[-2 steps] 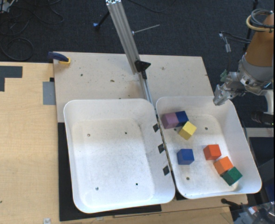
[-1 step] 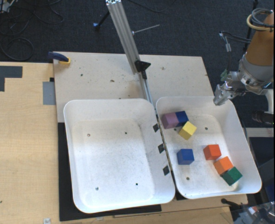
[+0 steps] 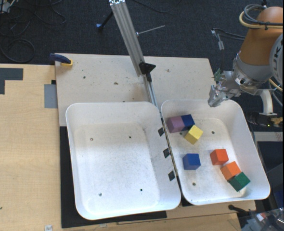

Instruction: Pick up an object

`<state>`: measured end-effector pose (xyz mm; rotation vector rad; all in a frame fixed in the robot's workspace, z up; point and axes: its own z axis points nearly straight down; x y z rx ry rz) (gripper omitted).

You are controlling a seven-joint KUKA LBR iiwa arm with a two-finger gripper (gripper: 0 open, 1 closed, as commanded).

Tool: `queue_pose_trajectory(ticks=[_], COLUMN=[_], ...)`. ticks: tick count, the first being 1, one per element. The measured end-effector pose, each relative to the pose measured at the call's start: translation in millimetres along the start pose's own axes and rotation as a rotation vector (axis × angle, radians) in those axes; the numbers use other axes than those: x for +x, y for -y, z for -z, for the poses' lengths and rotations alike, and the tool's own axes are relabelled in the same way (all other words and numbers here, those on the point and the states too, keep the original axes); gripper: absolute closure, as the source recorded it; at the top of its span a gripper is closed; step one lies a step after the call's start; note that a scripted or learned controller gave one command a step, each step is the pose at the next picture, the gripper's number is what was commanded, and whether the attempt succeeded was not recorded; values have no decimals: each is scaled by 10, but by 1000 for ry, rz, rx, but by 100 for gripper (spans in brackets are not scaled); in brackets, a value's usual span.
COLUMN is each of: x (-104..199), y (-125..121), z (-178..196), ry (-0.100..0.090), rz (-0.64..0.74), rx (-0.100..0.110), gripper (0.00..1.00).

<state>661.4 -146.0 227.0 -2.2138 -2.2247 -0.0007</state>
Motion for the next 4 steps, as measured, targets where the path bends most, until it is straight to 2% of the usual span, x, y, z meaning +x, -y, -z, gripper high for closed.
queue_pose_trajectory(ticks=[2, 3, 4], x=[930, 1463, 2084], y=[-46, 31, 21], z=[109, 170, 72], ry=[1, 0, 1], rz=[-1, 0, 0], rx=[-1, 2, 3], gripper=[100, 100, 100])
